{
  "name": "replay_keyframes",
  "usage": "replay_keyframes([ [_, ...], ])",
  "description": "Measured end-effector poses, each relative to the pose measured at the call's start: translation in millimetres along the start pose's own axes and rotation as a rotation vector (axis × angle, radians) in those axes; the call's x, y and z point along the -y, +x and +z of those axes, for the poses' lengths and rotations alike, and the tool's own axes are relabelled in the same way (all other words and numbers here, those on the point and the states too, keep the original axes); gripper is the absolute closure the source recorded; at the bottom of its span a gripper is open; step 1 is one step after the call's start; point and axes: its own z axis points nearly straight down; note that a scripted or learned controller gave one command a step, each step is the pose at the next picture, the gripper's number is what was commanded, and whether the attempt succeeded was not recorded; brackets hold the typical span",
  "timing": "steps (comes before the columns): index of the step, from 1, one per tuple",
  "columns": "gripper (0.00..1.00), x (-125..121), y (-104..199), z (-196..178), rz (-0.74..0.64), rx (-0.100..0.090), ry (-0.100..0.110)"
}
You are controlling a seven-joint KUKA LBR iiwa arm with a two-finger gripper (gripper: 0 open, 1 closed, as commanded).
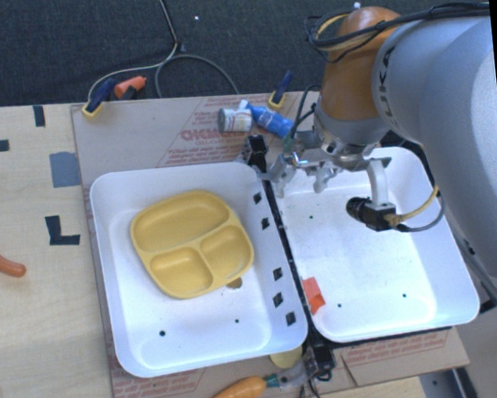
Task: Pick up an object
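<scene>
Grey arm [453, 128] with orange band looms largest, over right bin [370, 260]. Gripper [321, 173] near that bin's far-left corner; grip state cannot tell. Yellow divided plate [191, 242], three compartments, glossy, lies in left bin [131, 338], beside right bin. Toy carrot [235, 391] near both bins' front edge.

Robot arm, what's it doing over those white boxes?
The arm reaches in over the right bin, with its gripper near that bin's top left corner. It is trying to pick something up but holds nothing that shows. A yellow plate lies in the left bin.
</scene>
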Motion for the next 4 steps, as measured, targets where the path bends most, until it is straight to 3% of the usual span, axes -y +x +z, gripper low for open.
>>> replay_keyframes([
  [1,0.0,-40.4,-59.8,6.3,0.012,0.005,0.007],
  [2,0.0,29.5,9.1,-4.3,0.005,0.001,0.014],
  [3,0.0,-7.5,-82.2,40.4,0.016,0.007,0.012],
  [4,0.0,87.1,-20.4,3.4,0.008,0.0,0.014],
])
